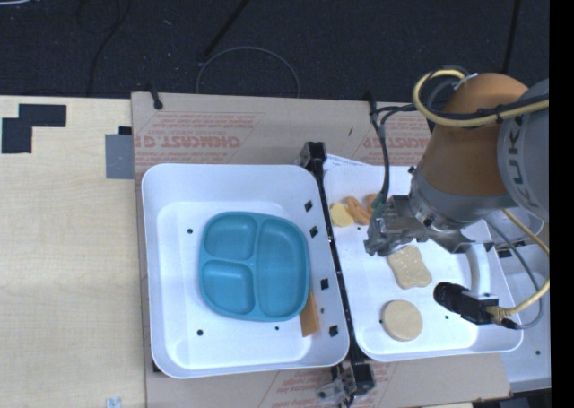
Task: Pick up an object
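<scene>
Just beside the pincer [384,238], toward the bin's near edge, a tan cracker [409,267]; pincer's state impossible to tell.

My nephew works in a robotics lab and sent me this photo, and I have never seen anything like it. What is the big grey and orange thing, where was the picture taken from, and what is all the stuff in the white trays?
The grey and orange thing is a robot arm. It reaches in from the right of the picture, and its gripper, a two-finger claw, hangs low over the right bin. The camera is fixed above the bench and looks down at a slant.

Two shallow white bins sit side by side. The left bin holds a blue plate with compartments and a small brown piece at the plate's lower right edge. The right bin holds what look like toy foods: a round tan disc, a pale tan slab beside the gripper, and small yellow and orange pieces near the divider.

I cannot tell whether the claw is gripping anything.
</scene>
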Action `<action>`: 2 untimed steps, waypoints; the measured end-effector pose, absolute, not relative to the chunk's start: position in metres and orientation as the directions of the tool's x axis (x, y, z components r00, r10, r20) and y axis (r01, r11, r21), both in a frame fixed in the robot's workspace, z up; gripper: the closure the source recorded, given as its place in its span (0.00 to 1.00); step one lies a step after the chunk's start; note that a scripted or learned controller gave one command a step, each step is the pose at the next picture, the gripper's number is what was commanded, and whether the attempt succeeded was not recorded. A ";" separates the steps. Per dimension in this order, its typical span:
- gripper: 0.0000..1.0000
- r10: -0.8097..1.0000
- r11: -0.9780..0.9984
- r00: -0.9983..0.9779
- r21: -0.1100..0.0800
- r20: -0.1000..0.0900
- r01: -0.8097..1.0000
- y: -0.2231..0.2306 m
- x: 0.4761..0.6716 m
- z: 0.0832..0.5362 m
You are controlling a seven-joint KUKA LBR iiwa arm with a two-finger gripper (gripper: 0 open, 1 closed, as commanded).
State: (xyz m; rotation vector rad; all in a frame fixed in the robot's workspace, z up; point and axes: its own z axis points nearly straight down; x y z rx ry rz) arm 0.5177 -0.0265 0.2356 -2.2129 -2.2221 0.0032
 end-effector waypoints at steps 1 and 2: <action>1.00 1.000 0.004 -0.004 -0.004 0.001 1.000 0.020 0.533 0.226; 1.00 1.000 0.004 -0.004 -0.005 0.001 1.000 0.068 0.537 0.216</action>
